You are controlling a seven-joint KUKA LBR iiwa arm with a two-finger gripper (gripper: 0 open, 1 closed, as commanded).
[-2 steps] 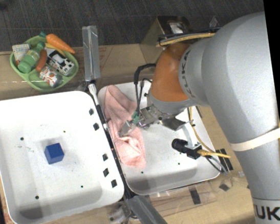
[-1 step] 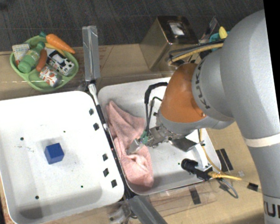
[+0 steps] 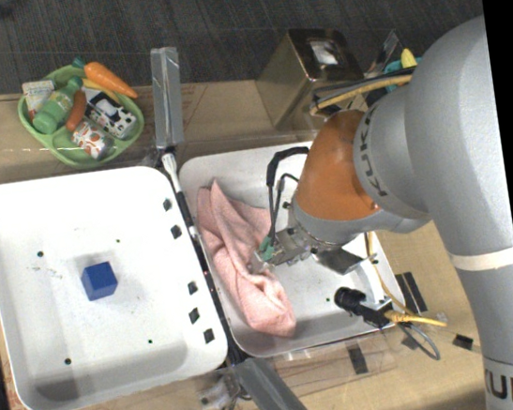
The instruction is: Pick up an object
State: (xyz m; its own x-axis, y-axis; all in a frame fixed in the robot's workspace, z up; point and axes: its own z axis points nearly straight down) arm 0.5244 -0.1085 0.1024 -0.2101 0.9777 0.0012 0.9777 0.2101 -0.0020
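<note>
A: Where is the arm (image 3: 394, 170) working?

B: Over the right bin (image 3: 233, 169). Its pincer (image 3: 270, 250) sits low at the middle of that bin, right against the pink cloth (image 3: 242, 268).

A: Has it got the cloth?

B: I cannot tell. The wrist and its orange band cover most of the tip, so whether it is released or clenched is hidden. It touches the cloth's edge at about three o'clock of the cloth, no more than that is clear.

A: Why there, do you think?

B: The cloth is the nearest thing to take, and a folded edge gives a pinch point. That is my guess from the pose.

A: What does the cloth look like?

B: Soft, pale pink, towel-like, crumpled in a long strip from twelve to six o'clock along the bin's left wall, bunched thicker at the lower end.

A: Anything else to pick?

B: A blue cube (image 3: 99, 280) lies alone in the left bin (image 3: 12, 215), at nine o'clock from the pincer, well apart. A green bowl (image 3: 49, 143) of toy food stands on the bench (image 3: 222, 95) at eleven o'clock, outside both bins.
</note>
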